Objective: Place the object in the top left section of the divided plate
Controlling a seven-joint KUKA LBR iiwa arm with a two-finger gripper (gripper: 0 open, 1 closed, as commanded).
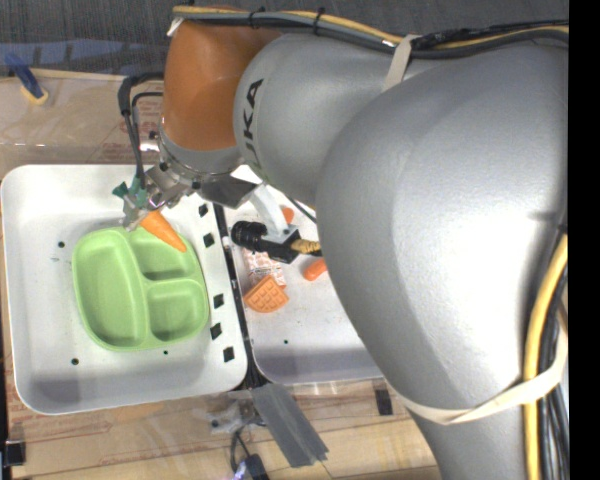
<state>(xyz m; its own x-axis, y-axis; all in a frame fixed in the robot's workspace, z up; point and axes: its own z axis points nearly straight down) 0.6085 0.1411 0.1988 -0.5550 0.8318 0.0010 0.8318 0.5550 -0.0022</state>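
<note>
Bulky grey arm [420,198], orange band [202,83], yellow cable [552,298].

Right of the gripper [138,203], the bulky grey robot arm [430,218] hides most of the right-hand shallow white bin [302,350]; we see only the strip nearest the gripper. The orange carrot-shaped toy [164,231] has its upper end tucked beneath the gripper, so we cannot tell whether it is gripped. A small printed packet [260,264] further right is too small to read.

Lime-green divided plastic plate [110,280], orange carrot-shaped toy [163,231], shallow white bin [30,268], orange grid-patterned waffle toy [267,295], tan wooden surface [110,438]
</note>
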